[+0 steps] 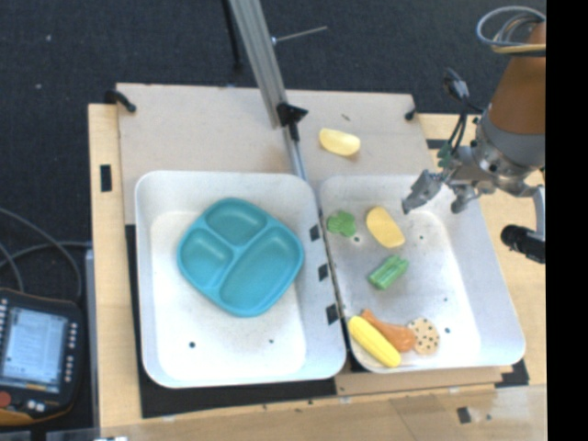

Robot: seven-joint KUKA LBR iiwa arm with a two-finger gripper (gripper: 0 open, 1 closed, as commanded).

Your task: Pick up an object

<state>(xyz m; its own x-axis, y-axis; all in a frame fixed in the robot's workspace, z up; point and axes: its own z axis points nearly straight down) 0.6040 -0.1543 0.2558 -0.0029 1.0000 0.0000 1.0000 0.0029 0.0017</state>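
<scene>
Fingers (pixel 424 191) of the gripper (pixel 439 194) stand parted with nothing between them, poised over the upper right part of the right bin (pixel 478 274). One dark finger juts toward the bin's middle and the other sits further right at the bin's far edge. Nearest to them among the loose pieces is a yellow oval piece (pixel 384 227), lying just below and to the left on the bin floor, apart from the fingertips.

A small green round piece (pixel 342 223) lies to the left of it against the bin's left wall, and a green ridged block (pixel 389 272) lies tilted near the middle. At the bin's near edge a yellow corn cob (pixel 374 341), an orange carrot-shaped piece (pixel 390 331) and a tan speckled cookie (pixel 424 335) crowd together (all touching or nearly so).

The arm (pixel 519 108) comes in from the right, its orange band upright above the grey wrist, which bends leftward toward the bin.

The left bin (pixel 165 347) bears a blue divided plate (pixel 241 255). Another yellow piece (pixel 339 142) rests on the bench (pixel 184 127) beyond the bins, beside a slanted metal rail (pixel 257 44).
</scene>
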